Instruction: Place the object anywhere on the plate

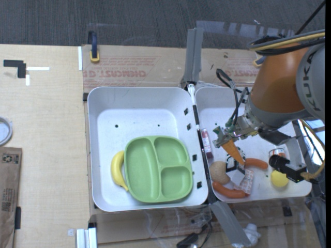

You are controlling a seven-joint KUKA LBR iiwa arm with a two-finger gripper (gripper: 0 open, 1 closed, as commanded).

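Several small items loose in right bin [220, 107]; likely target the orange carrot-like piece [234, 152], touching or just under gripper [225, 136], toward 9 o'clock of that bin. Grip state: cannot tell, wrist housing in the way. Judged light, stiff, smooth plastic, tapered, so prone to squirting out; best taken across the thicker middle, not the tip. Green plate [155, 169] in left bin [134, 112], at 9 o'clock from target, banana [118, 170] against its 9 o'clock edge.
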